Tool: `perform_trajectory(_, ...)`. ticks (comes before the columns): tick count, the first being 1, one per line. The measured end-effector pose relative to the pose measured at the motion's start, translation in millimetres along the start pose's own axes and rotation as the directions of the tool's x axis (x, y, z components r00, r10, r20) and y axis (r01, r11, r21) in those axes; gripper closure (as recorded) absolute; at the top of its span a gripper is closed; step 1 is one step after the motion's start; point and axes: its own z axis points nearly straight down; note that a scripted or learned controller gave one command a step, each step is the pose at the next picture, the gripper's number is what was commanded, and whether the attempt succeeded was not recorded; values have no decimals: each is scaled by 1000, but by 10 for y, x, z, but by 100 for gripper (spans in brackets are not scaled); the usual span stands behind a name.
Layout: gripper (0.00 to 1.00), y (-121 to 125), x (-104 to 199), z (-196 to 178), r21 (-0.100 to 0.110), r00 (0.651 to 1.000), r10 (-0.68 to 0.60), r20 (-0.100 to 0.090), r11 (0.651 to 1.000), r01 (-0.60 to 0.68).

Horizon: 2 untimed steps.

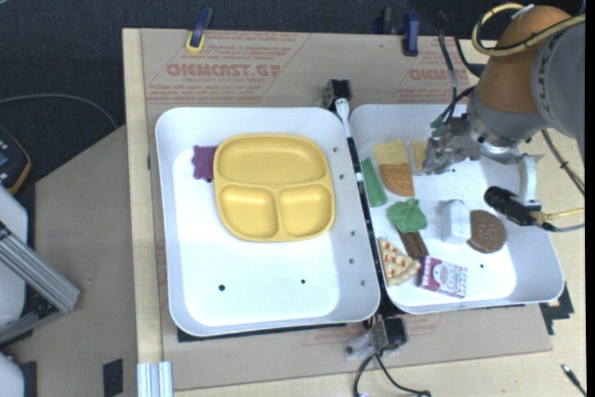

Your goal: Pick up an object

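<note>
tool poised over the right bin, nothing picked yet

so, reading left to right and taking the yellow divided tray (274,184) as the landmark: the tray lies in the upper half of the left bin (186,284), and a small purple item (203,162) pokes out from under the tray's left edge. right of the tray, across the seam between the bins, the right bin (530,279) holds the candidates for picking. closest to the tray is a narrow green strip (373,182), then a pale yellow slab (394,152) with a tan wedge (398,178) just below it. lower down sit a green leafy piece (407,217), a dark brown bar (414,244), a pizza slice (400,263) and a red and white packet (444,277). farther right of the tray lie a grey-white block (455,218) and a brown cookie (486,231).

the tool (440,154) hangs over the bin's upper part, just right of the pale slab. whether its fingers are spread or closed cannot be told from this slant, and no object is seen between them.

to do the pick well, i judge the arm should choose a piece with room around it, such as the grey-white block, centre above it, descend straight, and close only once the fingers straddle it; the crowded pieces nearer the tray risk a double grab.
</note>
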Motion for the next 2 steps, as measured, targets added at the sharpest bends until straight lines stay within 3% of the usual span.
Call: perform_trajectory(2,100,17,-8,-1108,-7,1000,0,3,1000,0)
